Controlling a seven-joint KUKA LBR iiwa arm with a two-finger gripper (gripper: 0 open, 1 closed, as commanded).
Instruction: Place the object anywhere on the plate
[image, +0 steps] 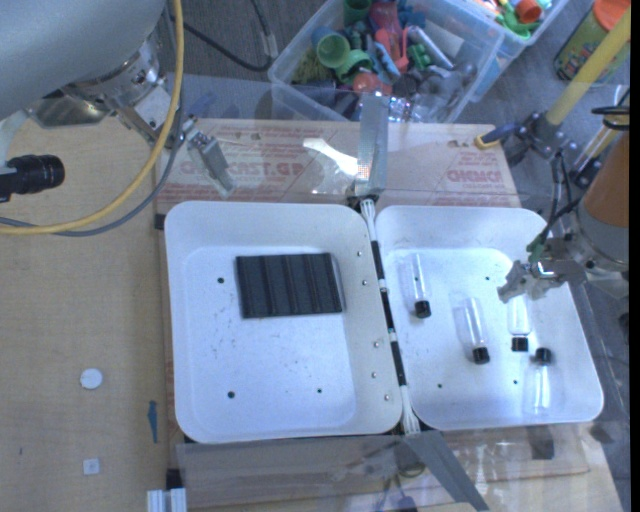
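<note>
A dark ribbed rectangular plate (289, 285) lies flat in the left bin (200, 400), toward its back. Several clear vials with black caps lie in the right bin (440, 400): one (416, 280) near its left wall, one (468, 325) in the middle, one (518, 320) further right, and one (540, 385) near the front right corner. My gripper (528, 278) hangs low over the right side of the right bin, just behind the third vial. Nothing shows in its grasp.
A clear tub of coloured toys (400, 50) stands behind the bins. A cardboard sheet (300, 165) lies under their back edge. A yellow cable (150, 190) and a black camera (30, 175) sit at the left. The arm's body (610, 200) stands at the right edge.
</note>
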